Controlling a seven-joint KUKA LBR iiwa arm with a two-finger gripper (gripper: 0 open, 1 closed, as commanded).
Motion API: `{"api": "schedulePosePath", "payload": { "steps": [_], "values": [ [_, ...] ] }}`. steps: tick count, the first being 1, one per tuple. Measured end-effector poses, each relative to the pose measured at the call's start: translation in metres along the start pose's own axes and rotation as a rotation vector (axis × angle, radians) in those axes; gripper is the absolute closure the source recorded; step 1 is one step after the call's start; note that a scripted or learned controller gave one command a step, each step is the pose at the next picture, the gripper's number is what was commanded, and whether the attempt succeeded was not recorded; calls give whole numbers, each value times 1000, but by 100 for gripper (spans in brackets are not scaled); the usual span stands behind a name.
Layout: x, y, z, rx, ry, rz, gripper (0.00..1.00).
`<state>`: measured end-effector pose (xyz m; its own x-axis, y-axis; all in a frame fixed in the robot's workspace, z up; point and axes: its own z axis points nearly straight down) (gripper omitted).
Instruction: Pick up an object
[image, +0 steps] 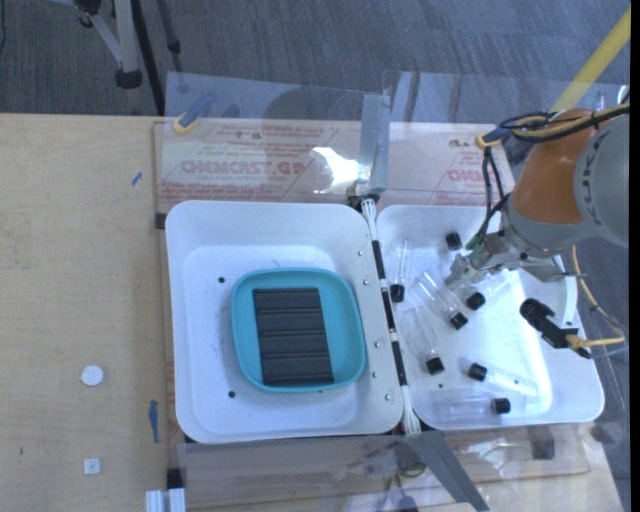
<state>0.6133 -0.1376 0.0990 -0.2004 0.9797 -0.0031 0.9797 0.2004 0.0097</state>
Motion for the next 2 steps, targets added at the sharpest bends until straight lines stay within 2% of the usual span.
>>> {"api": "schedulePosePath", "payload": {
  "steps": [1, 2],
  "values": [
    [57, 28, -128, 8, 2, 10, 100],
    [71, 71, -121, 7, 1, -14, 100]
  ]
}}
